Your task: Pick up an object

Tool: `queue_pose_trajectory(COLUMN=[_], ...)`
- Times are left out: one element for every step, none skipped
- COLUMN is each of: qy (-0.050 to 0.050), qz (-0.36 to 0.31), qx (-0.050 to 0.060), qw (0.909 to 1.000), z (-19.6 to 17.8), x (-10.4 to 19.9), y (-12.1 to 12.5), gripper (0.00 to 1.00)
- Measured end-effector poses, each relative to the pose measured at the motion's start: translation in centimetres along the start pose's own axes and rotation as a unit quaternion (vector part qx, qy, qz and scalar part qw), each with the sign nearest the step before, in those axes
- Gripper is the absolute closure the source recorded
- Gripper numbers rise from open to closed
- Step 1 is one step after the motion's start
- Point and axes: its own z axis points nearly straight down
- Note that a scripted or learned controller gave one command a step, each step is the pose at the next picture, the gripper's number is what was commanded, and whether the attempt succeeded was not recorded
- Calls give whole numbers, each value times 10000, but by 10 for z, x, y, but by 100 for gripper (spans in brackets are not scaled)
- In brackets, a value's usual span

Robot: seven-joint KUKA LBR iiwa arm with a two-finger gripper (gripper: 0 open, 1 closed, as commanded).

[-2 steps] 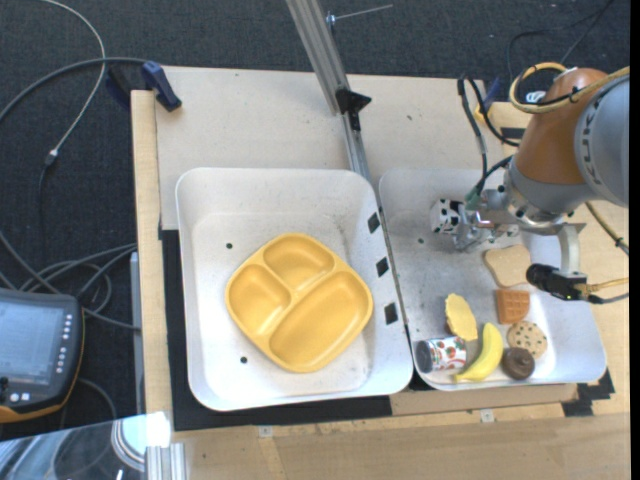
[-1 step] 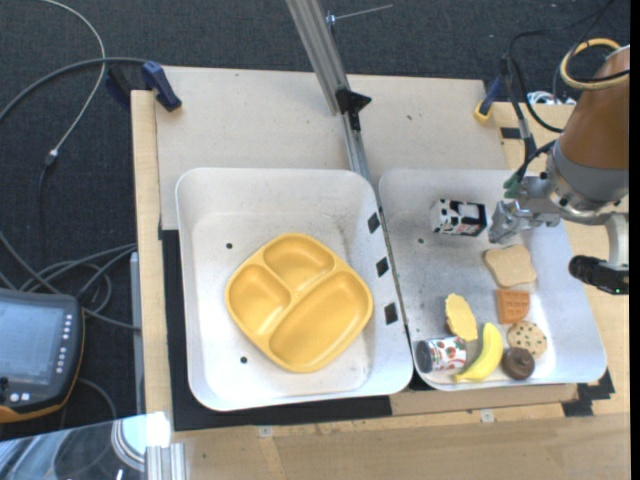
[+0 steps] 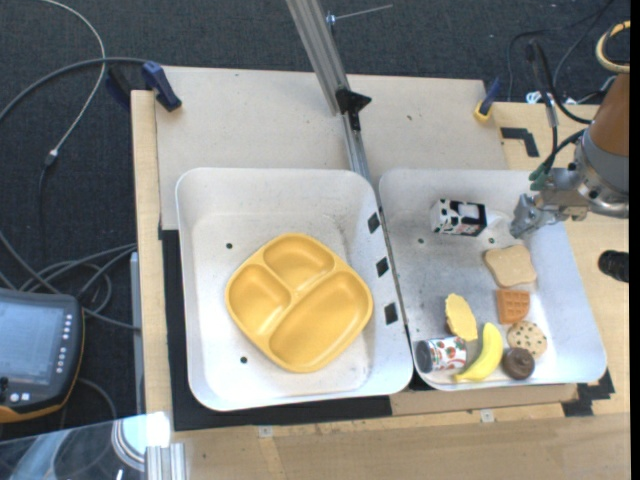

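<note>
Overhead slanted view of a bench bearing two shallow white bins side by side. The left bin (image 3: 200, 258) contains a yellow divided plate (image 3: 299, 301) with three compartments, lying flat near the bin's centre. The right bin (image 3: 420, 208) holds the candidate objects for picking: a black-and-white carton (image 3: 459, 218) lying on its side toward the far end; a slice of toast (image 3: 511, 265) just beyond the bin's middle; an orange waffle-like square (image 3: 513, 304) just below the toast; a chocolate-chip cookie (image 3: 526, 339) and a dark doughnut (image 3: 518, 363) at the near right corner; a banana (image 3: 484, 354) curving along the near edge, touching the doughnut; a pale yellow chip-like piece (image 3: 461, 317) above the banana; and a small can (image 3: 441, 353) lying on its side at the banana's left. The arm (image 3: 610, 153) enters from the right, and its gripper (image 3: 527, 216) sits over the far right part of the right bin, near the carton and just above the toast, with nothing visible between its tips; whether the claw is open or closed cannot be told from this angle. A metal pole (image 3: 320, 53) crosses the bench top toward the gap between the bins.
</note>
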Motion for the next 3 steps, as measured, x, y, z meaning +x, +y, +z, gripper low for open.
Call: queue_pose_trajectory(qy=[29,9,32], qz=[3,-1,-3], qx=[70,14,71], qw=[10000,10000,10000], z=[40,1,46], x=[14,15,37], y=[-21,-35,-50], gripper=[100,100,100])
